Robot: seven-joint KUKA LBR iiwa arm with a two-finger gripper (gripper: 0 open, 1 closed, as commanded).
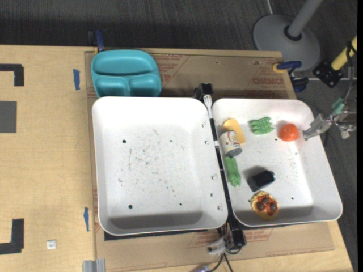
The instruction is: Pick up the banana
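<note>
Nearest you, lower right of frame: round brown-and-yellow item [265, 204] at front of right bin [323, 180]. Just above it, black block [262, 178], with long green piece [232, 171] along bin's left wall. Farther up: banana [235, 129] lying across top of can [230, 144]; knobbly green item [260, 125] and orange ball [288, 132] to its right. Left bin [153, 163] beside it on desk [39, 152]. Teal tray [126, 72] behind. Gripper [317, 126] at right bin's upper right rim, well apart from banana; jaws – you cannot tell their state from here
</note>
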